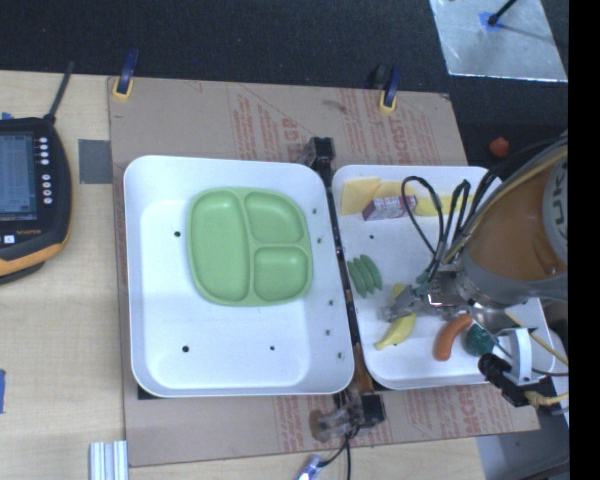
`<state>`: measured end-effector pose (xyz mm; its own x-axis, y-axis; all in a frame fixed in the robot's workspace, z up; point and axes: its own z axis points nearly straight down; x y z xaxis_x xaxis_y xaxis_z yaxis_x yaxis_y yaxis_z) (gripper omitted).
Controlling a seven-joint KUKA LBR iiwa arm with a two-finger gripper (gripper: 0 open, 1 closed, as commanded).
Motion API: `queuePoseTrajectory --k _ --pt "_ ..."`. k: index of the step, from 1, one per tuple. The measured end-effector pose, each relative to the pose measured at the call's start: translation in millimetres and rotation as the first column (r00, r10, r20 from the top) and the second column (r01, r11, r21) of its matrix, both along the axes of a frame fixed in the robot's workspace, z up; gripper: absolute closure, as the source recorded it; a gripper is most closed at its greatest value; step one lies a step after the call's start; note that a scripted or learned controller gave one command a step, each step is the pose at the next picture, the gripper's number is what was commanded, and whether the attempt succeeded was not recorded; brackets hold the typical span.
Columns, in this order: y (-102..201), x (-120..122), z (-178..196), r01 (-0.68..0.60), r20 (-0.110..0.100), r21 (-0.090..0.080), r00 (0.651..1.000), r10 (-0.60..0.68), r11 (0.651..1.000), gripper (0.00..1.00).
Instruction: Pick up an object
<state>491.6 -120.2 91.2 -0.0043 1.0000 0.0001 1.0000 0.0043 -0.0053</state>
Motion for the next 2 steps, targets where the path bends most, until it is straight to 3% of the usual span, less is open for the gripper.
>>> queuePoseTrajectory --k 1,2 --pt "-0.5 0.1 10.0 -0.003 -0.001 -0.001 1.000 0.003 1.000 1.00" --pt "50.4 24.8 100.9 0.000 0.003 0.001 1.000 0.000 1.000 1.00"
